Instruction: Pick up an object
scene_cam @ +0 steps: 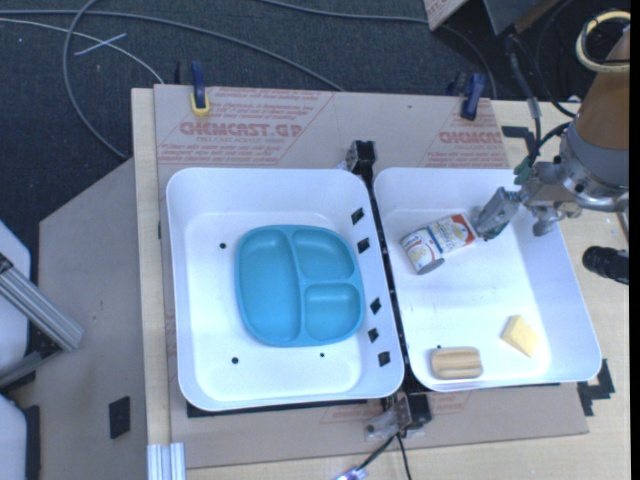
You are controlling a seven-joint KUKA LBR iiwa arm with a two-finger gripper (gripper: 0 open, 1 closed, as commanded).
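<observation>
In the right bin (pixel 560 298) a small white can with a red and orange label (pixel 436 242) lies on its side near the back left. A tan bread roll (pixel 455 363) rests at the front and a yellow cheese wedge (pixel 520 335) sits at the front right. My gripper (pixel 518 218) hovers over the bin's back right part, just right of the can. Its fingers are spread open with nothing between them; the left fingertip (pixel 491 220) is close to the can's right end.
The left bin (pixel 190 268) holds a blue divided plate (pixel 299 283). A black divider with clips (pixel 372 258) runs between the bins. Blue clamps (pixel 198 86) hold the board's back edge. Cables (pixel 100 38) lie on the dark floor behind.
</observation>
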